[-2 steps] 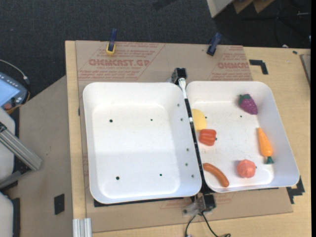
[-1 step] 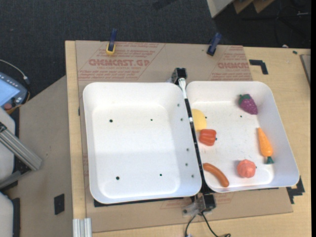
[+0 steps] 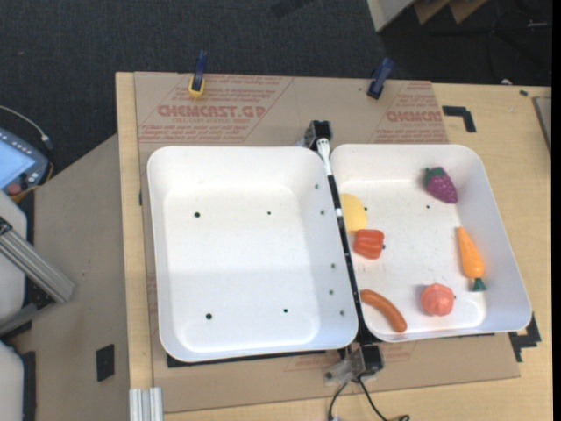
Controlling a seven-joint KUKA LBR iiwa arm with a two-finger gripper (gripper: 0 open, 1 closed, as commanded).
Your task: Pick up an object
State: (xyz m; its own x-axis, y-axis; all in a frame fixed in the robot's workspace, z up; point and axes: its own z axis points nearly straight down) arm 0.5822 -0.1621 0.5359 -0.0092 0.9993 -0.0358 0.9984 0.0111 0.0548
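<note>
Sausage [image 3: 383, 310] and strawberry [image 3: 437, 299] lie in right bin [image 3: 500, 235]

- one fixed camera, high over the bench [image 3: 263, 95], looking down at a slant
- faces the far side; near bench edge at frame bottom, dark floor past the far edge
- mid distance: left bin [image 3: 175, 174] and right bin [image 3: 491, 191] both whole in frame, side by side, with bench margin around
- single view, no overlap to report
</note>
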